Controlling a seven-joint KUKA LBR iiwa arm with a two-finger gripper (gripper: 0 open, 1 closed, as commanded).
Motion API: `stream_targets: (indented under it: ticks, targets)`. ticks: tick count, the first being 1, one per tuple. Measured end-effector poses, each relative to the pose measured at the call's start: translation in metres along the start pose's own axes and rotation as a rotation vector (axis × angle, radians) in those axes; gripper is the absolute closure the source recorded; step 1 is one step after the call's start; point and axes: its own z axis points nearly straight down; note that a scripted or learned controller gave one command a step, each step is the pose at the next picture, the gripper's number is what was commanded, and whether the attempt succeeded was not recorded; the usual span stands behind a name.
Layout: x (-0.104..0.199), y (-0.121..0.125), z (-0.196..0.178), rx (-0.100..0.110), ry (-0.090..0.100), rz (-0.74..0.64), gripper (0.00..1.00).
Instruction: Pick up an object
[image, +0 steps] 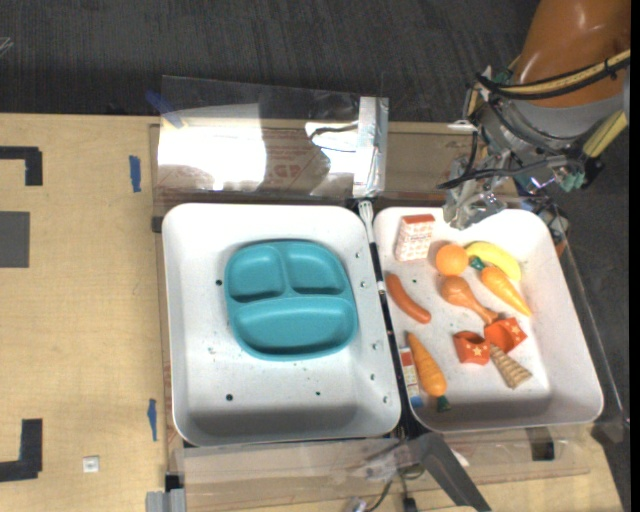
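Camera view shows the table (70, 300) carrying two white bins. The left bin (190, 380) holds a teal divided plate (290, 298). The right bin (570, 350), toward the table's right edge, holds my choices: a small carton (414, 238) at its far left corner, a banana (497, 258), an orange (451, 259), a large carrot (500, 287), a sausage (408, 298), a drumstick (467, 297), a smaller carrot (429, 371) near the front edge, red pieces (490, 342) and a cone (511, 369). My end effector (470, 205) hovers over that bin's far edge, above the orange; whether it is wide or narrow I cannot tell. I judge nothing is lifted yet: descent, closing and raising all remain.
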Motion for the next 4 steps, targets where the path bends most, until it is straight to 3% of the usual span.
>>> stream_targets:
  ticks: [1,2,3,4]
  targets:
    - [-0.021,0.026,-0.021,0.001,-0.006,0.208,1.0]
    - [-0.028,0.043,0.009,-0.003,0.002,0.194,1.0]
    - [0.027,0.08,0.003,0.0,-0.002,0.137,1.0]
    - [0.027,0.08,0.004,0.0,0.0,0.137,0.0]
